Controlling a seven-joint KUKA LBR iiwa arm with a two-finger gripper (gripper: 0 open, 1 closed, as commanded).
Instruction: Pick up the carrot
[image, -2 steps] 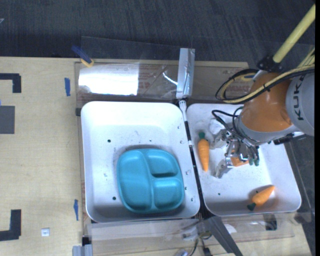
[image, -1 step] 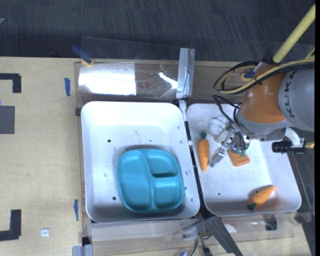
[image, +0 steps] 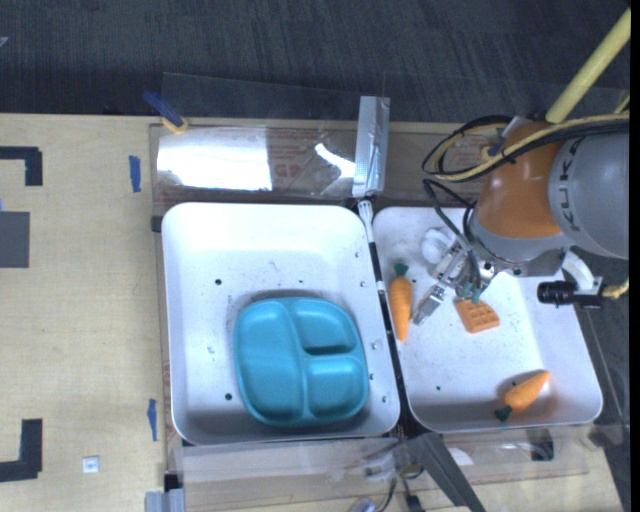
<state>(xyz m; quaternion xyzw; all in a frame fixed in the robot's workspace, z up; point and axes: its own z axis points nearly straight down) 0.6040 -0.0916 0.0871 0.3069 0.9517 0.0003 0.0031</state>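
Note:
An orange carrot (image: 400, 306) with a green top lies lengthwise in the right bin (image: 570, 350), close against its left wall. A second, shorter carrot-like piece (image: 526, 389) with a green end lies near that bin's front right corner. My gripper (image: 448, 297) hangs over the middle of the right bin, just right of the long carrot, and is tilted toward it. It is open, with nothing between its fingers. One fingertip (image: 428, 306) sits a short way from the carrot's side.
An orange waffle-like piece (image: 478, 317) lies just right of the gripper. A small white object (image: 435, 243) rests at the back of the right bin. The left bin (image: 190, 260) holds a blue divided plate (image: 300, 358). A thin wall separates the bins beside the carrot.

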